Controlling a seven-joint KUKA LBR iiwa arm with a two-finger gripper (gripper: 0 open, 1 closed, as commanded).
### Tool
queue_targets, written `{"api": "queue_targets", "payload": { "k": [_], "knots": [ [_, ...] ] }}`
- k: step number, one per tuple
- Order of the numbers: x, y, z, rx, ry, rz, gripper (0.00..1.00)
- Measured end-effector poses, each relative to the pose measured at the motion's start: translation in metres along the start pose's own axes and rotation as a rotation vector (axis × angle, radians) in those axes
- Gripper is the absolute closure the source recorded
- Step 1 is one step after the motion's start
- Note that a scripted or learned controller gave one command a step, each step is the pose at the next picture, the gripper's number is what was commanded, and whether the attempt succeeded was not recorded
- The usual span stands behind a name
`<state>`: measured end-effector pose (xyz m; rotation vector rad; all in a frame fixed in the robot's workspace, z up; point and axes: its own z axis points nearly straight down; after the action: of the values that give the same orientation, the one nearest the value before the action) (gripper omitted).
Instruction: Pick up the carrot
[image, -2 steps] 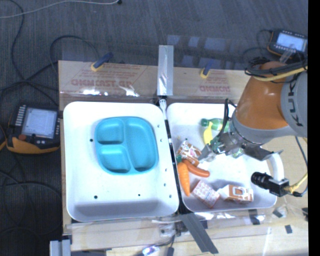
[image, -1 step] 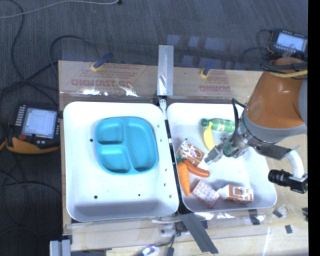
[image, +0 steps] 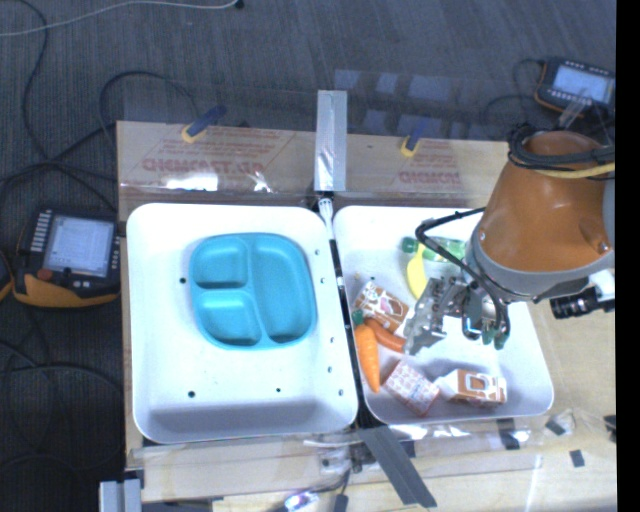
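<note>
Dark grey carpet (image: 200, 60) with loose cables (image: 60, 150) around a cardboard-topped bench (image: 240, 150).

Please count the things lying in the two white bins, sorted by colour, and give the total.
Blue: 1, the divided tray in the left bin.
Orange: 1, the carrot in the right bin.
Yellow: 1, a piece partly behind the gripper.
Green: 1, a piece at the far side.
Red-and-white packets: 3.
Total: 7
</note>
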<state>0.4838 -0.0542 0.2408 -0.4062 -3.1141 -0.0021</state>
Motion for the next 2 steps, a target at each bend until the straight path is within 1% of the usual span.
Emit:
{"api": "queue_targets", "payload": {
  "k": [1,2],
  "knots": [
    [-0.002,-0.010,0.058,0.001,0.001,-0.097,1.00],
    [-0.015,-0.056,0.013,0.000,-0.001,0.173,1.00]
  ]
}}
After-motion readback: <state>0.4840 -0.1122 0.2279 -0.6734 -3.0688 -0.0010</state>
